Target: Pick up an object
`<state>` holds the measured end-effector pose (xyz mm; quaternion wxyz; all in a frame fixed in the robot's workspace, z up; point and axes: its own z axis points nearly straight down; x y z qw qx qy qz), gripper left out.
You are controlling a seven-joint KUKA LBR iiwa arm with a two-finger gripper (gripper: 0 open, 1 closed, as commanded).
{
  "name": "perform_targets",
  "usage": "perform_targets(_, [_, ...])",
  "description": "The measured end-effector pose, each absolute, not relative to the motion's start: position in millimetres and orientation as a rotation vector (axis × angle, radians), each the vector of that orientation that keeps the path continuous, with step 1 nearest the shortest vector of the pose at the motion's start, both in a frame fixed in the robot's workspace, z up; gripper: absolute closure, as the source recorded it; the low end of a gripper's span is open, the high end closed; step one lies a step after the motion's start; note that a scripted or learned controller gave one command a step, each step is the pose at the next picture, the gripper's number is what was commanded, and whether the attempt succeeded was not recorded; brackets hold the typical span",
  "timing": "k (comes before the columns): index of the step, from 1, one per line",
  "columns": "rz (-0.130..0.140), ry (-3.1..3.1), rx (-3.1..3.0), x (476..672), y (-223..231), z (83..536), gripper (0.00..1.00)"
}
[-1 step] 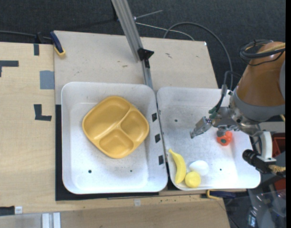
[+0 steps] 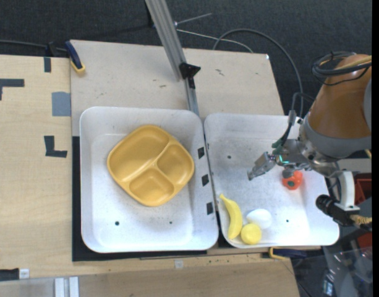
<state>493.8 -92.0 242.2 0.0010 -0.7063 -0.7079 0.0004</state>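
My gripper (image 2: 261, 166) hangs over the right white plastic bin (image 2: 238, 135); I cannot tell its state.

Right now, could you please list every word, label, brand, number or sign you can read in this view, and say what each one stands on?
None: no legible text stands on anything here.
The yellow divided plate, banana, white egg, lemon and small orange object carry no print.
The black marks along the rims between the two white bins are too small to read.
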Motion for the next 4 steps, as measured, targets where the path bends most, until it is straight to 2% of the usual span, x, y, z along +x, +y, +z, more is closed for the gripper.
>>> perform_targets(2, [0.007, -2.218, -2.217, 494.8, -99.2, 151.7, 0.0])
perform_targets(3, [0.004, -2.221, -2.219, 497.1, -101.2, 89.2, 0.0])
perform_targets(4, [0.004, -2.221, -2.215, 497.0, -100.2, 101.1, 1.0])
